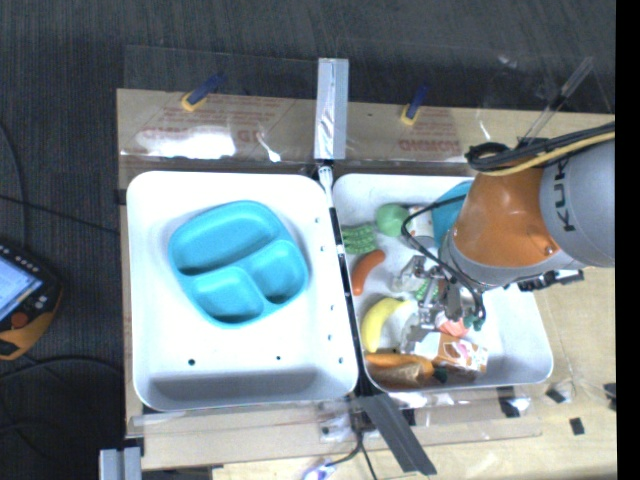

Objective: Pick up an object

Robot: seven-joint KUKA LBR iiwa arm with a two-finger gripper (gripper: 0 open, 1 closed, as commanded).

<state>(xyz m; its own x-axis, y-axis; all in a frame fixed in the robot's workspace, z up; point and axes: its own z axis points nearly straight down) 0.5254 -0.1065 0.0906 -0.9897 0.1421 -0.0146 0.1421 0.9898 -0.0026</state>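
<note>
Your gripper (pixel 443 313) hangs low over the right white bin (pixel 530 363), above its cluttered toy pile. The yellow plastic banana (pixel 381 320) lies just beside it at nine o'clock, its long axis running roughly twelve to six. An orange-red sausage-shaped toy (pixel 366 269) sits toward ten o'clock. Nothing visibly sits between the fingers, and you cannot tell their spread: the grey-and-orange wrist covers much of the pile, and the items under the gripper blur together.

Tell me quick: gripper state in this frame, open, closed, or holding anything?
Gripper: cannot be told. It is down in the right bin among the toy foods, just right of the banana.
</note>
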